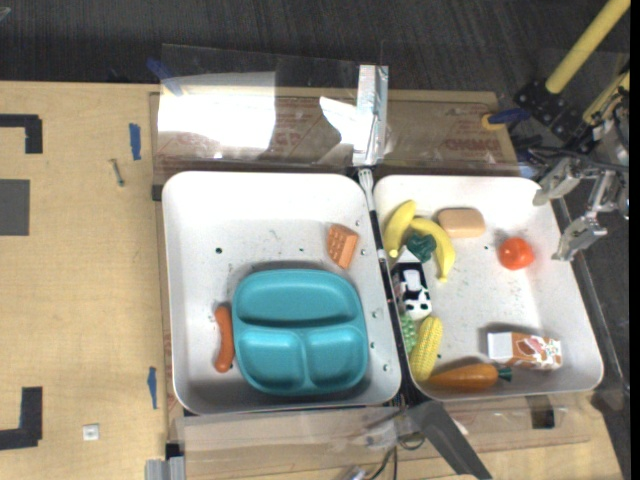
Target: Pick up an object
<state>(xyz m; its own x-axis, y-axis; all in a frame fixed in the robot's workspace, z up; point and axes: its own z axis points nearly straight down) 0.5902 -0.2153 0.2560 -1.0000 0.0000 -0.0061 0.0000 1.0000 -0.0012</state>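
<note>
Two shallow white bins (190,208) sit side by side on the worktop; the gripper (583,230) hovers at the right bin's far right rim, fingers apart and empty. Nearest lies the small round red tomato (516,253); centring over it before descending seems wise, since round plastic probably slips.

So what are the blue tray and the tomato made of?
The blue tray looks like molded plastic: one even teal color, smooth rounded compartments, a soft sheen. The tomato seems a plastic toy too: uniformly red and glossy, though rubber is possible.
</note>
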